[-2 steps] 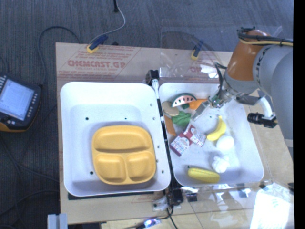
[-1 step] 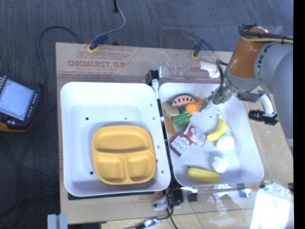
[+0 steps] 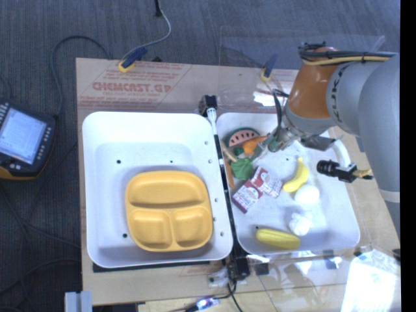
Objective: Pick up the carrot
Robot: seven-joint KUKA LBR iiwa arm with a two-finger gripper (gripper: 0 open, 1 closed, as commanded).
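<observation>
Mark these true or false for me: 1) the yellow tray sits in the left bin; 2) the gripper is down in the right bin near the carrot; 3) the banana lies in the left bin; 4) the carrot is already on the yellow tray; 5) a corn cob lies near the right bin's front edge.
1) True: the yellow tray sits in the left bin.
2) True: the gripper is down in the right bin, close to the carrot.
3) False: the banana lies in the right bin.
4) False: the carrot is in the right bin's far corner, by the watermelon slice.
5) True: the corn cob lies there.
</observation>
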